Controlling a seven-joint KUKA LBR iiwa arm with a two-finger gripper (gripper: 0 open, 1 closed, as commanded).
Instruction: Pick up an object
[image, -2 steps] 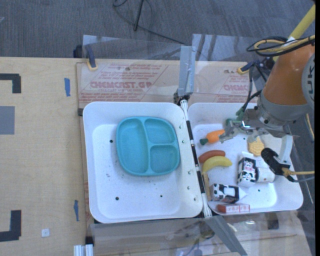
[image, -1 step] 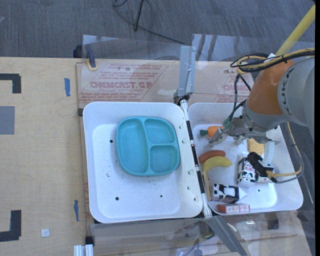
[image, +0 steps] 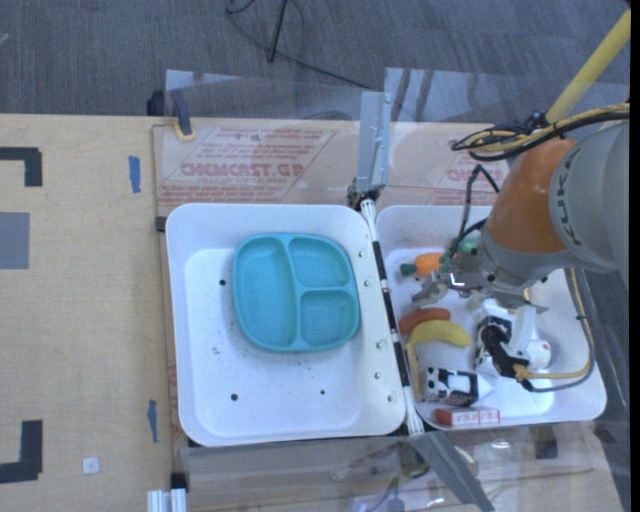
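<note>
My gripper (image: 437, 287) is low in the right bin (image: 580, 385), at its left-middle part, under the grey arm with the orange band. Just beyond it lies an orange carrot-like piece (image: 428, 263) with a small green bit (image: 408, 269) beside it. On the near side lie a reddish-brown sausage shape (image: 424, 320) and a yellow banana (image: 441, 335), side by side. Closer still sits a black-and-white object (image: 449, 382), with a flat red-and-white item (image: 466, 416) at the bin's front wall. I see nothing clearly held by the gripper.
The left bin (image: 195, 300) holds a teal divided plate (image: 296, 291) with three compartments. A ridge (image: 385, 300) separates the two bins. A cardboard sheet (image: 250, 165) lies behind them.
</note>
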